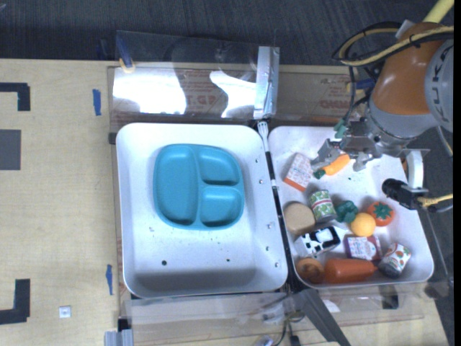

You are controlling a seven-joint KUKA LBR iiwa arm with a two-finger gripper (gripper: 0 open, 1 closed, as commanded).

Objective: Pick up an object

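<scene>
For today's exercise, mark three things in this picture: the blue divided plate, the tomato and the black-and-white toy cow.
blue divided plate (176, 186): camera view, on its large left compartment.
tomato (382, 214): camera view, on its red body.
black-and-white toy cow (318, 241): camera view, on its middle.

one fixed overhead camera, slanted down on both bins (130, 193).

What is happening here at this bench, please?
A robot arm reaches into the right bin, which is full of toy food. Its tool is right at a small carrot near the bin's far side; a firm hold is unclear. The left bin holds a blue divided plate.
</scene>
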